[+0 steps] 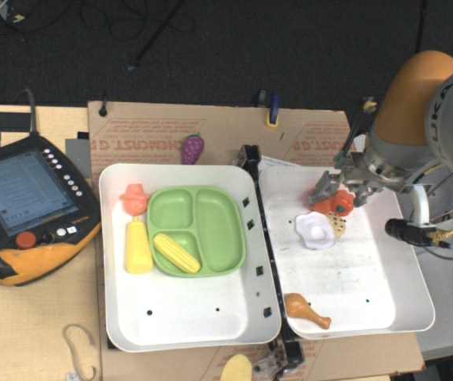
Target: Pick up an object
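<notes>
We see the gripper [331,190] near the right bin's [385,308] far edge, fingers closed on a tomato [339,203].

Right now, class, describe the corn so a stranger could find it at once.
Start at the left white bin and find the green divided plate. The corn lies aslant in its lower left compartment, ribbed with kernels, unlike the smooth yellow bottle beside the plate.

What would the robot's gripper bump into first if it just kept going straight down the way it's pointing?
Most likely the small red-orange toy right under the gripper in the right bin. The white cup-like piece lies just beyond it. Depth is hard to judge from above, so the gripper may already touch the toy.
</notes>
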You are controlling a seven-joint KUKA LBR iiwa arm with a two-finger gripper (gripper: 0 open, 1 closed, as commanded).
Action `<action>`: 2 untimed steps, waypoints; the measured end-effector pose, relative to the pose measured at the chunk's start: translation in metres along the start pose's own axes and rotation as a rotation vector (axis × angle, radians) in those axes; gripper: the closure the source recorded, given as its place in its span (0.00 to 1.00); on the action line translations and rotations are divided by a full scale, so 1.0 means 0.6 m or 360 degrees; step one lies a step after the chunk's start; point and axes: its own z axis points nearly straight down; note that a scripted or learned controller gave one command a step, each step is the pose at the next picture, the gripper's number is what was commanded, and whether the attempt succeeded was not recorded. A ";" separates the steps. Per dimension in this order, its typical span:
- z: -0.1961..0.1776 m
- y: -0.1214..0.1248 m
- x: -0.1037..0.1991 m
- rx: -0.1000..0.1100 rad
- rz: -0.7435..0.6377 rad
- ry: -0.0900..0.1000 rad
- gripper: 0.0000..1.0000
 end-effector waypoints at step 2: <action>0.071 0.010 -0.014 -0.0017 -0.0004 -0.0002 0.00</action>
